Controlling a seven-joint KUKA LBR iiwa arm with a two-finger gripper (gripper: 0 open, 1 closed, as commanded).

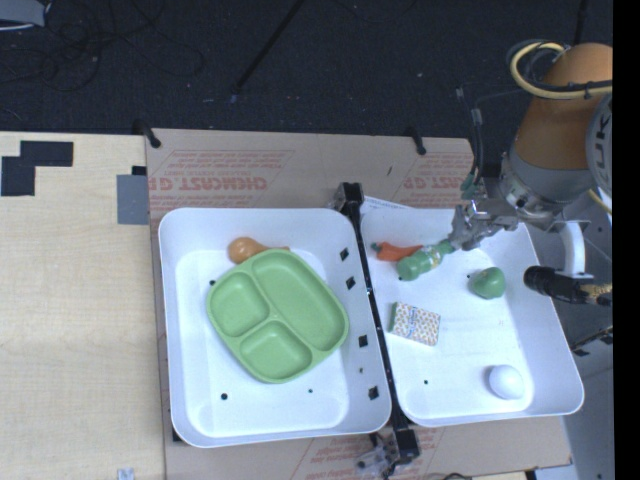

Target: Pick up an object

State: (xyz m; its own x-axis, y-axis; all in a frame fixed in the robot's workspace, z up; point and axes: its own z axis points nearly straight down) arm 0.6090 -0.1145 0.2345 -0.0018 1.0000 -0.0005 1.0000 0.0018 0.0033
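One small green plastic bottle [420, 262] lies slanted, upper end toward the grey metal pincer [468, 230]; its grip state cannot be told.

Arm [560, 118] low, wrist angled left

Orange object [243, 249] half behind plate [277, 314]

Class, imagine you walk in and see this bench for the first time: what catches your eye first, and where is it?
Probably the big green divided plate in the left bin, with an orange object peeking out behind it. Next, the gripper at the right bin's far edge, beside a green and orange toy.
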